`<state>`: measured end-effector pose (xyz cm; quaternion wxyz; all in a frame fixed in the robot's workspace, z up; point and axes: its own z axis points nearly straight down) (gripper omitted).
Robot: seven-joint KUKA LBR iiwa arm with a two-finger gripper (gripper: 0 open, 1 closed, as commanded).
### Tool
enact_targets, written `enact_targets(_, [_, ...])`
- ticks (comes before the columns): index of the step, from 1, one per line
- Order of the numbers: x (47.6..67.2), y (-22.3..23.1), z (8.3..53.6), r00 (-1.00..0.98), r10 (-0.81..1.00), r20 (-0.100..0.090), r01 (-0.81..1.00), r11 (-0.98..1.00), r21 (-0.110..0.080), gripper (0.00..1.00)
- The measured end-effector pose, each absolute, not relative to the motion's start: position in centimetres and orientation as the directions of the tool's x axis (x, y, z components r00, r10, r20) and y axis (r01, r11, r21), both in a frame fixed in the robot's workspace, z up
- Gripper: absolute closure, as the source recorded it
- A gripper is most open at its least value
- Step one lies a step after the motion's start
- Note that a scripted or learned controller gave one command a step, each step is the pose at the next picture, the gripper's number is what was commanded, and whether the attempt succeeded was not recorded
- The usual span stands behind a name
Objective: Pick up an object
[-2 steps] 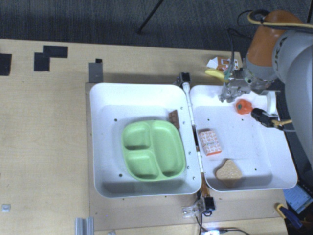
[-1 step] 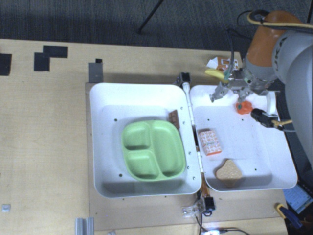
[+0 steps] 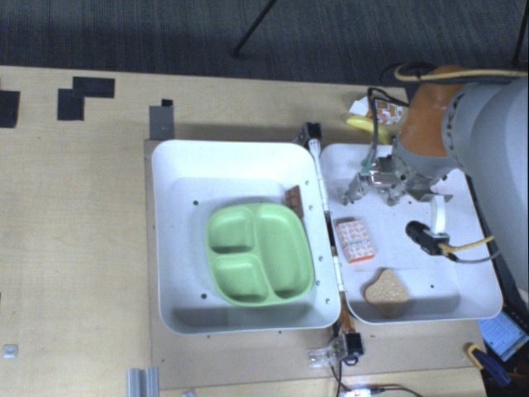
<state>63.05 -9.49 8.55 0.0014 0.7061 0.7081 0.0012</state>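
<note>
green three-section plate (image 3: pixel 260 253) flat in left bin (image 3: pixel 175 222), red-patterned packet (image 3: pixel 355 240) and tan rounded lump (image 3: pixel 387 289) lying apart in right bin (image 3: pixel 467 292)

On bench (image 3: pixel 74 246), mid-frame: left bin (image 3: pixel 178 180) and right bin (image 3: pixel 467 284) side by side, edges meeting. In left bin: divided tray (image 3: pixel 259 253), centre to lower right; small block (image 3: pixel 293 197) just beside tray's upper right corner, close to bin's right wall. In right bin: flat packet (image 3: pixel 355 240) at left centre; rounded lump (image 3: pixel 386 289) lower right of it, near bin's lower wall, apart from packet. Over right bin's upper left part: gripper (image 3: pixel 376 184), higher in frame than packet. Arm (image 3: pixel 488 139) at frame's upper right.
</note>
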Motion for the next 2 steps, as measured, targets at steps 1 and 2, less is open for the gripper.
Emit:
enact_targets(1, [60.8, -12.7, 16.7, -0.003, 1.000, -0.002, 1.000, 0.003, 0.005, 0.00])
enact_targets(2, [63.1, -9.2, 8.6, -0.005, 1.000, 0.000, 1.000, 0.005, 0.005, 0.00])
